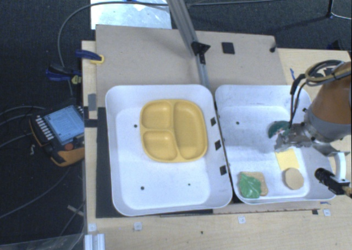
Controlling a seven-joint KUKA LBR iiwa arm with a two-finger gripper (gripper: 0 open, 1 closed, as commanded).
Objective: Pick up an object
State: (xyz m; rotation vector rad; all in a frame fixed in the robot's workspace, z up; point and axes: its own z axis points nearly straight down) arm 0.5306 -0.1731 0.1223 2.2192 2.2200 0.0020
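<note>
Here the gripper [286, 140] sits low in the right bin [242, 106], just above a yellow square piece [287, 160]; finger state cannot be told. Nearby lie a tan round piece [293, 178] and a green lump [250, 185]. The left bin [124, 188] holds a yellow divided plate [173, 130]. No legible writing.

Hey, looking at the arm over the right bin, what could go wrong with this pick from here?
The gripper sits near the right bin's right side, above the flat yellow piece; something that thin may slip out of a pinch. The tan round piece lies right beside it and could get nudged or caught along with it. The green object rests on a tan piece in the bin's near corner, where the wall may block the approach.
</note>
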